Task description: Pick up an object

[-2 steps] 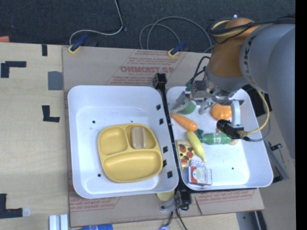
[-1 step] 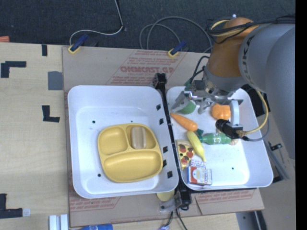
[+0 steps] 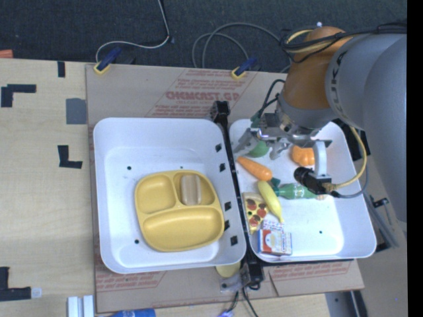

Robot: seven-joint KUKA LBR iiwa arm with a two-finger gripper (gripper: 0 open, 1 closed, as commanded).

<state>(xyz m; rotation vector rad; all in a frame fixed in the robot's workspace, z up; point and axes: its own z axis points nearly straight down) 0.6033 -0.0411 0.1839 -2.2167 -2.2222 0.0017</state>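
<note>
The claw hangs low over the far end of the right bin, just past the divider between the two bins. Its metal fingers point down toward the toys, but the wrist hides the tips, so I cannot tell how wide it stands or whether anything sits between them. Nothing is visibly raised clear of the bin floor.

Just below the claw, toward the near edge of the desk, lies the carrot, slanted, its thick end nearest the claw. A green thing peeks out right under the claw, partly covered by it. Beside the claw, on the arm's side, sits an orange round piece. Further toward the near edge come the yellow corn-like piece, a green bottle-like item touching it, then a pizza slice and a small red and white packet.

Across the divider from the claw, the left bin holds a yellow divided tray with a brownish piece in one compartment.

As a judgement, the task is in its early reach: the claw is placed over the cluster, most likely the green thing or the carrot. Closing, lifting and proving the hold all remain.
</note>
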